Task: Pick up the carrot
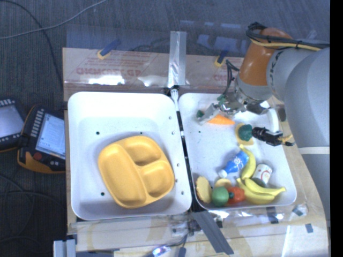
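The small orange plastic carrot lies near the far edge of the right white bin. The pincer hovers just above it, approaching; whether it's open I cannot tell. Next: descend and close on the carrot

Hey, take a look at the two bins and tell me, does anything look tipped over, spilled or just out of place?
Nothing is spilled or damaged. In the right bin, the bananas, the small bottle and other toy food lie jumbled in the near corner. The carrot lies apart beneath the gripper. The yellow tray sits askew in the left bin.
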`<act>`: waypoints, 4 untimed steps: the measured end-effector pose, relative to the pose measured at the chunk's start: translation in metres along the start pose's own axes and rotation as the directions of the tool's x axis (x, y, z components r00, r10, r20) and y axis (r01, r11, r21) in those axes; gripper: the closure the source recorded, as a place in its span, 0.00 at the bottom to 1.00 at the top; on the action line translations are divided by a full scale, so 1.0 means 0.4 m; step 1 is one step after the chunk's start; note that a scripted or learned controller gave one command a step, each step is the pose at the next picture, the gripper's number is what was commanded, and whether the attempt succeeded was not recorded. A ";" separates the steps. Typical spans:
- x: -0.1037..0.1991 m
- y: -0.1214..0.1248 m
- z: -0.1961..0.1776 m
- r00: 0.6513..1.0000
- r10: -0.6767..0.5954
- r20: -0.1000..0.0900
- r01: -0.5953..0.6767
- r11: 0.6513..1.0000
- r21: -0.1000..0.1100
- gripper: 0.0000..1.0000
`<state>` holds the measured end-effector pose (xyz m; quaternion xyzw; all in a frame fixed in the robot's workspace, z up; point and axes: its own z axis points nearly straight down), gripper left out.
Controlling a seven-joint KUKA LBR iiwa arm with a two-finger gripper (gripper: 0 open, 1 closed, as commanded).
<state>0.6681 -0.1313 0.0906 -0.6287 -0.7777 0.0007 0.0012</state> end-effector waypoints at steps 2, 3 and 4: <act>0.042 0.005 -0.024 1.000 -0.018 -0.001 0.018 1.000 0.007 1.00; 0.162 0.033 -0.348 0.967 0.256 0.003 -0.256 0.967 0.002 1.00; 0.084 0.016 -0.265 0.999 -0.048 0.002 0.048 0.999 0.004 1.00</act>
